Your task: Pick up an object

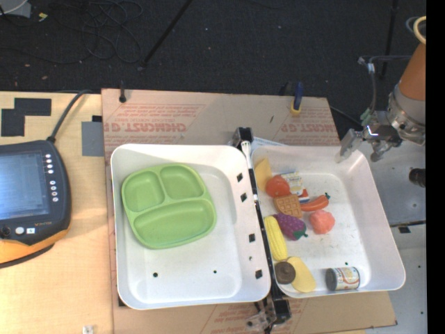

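My gripper (363, 145) hangs open over the far right corner of the right bin (379, 245), with nothing between its fingers. Below it and to the left lie the toy foods: a banana (261, 172), a red tomato (277, 185), a waffle (287, 204), a red chili (314, 202), a pink peach (321, 221), purple grapes (292, 225), a corn cob (276, 237), a yellow lemon (302, 274) and a small can (343, 277). All rest on the bin floor, apart from the gripper.
The left bin (139, 277) holds a green divided plate (169, 204). A tablet (28, 193) lies on the bench at the far left. A black divider with clips (254, 200) runs between the two bins.
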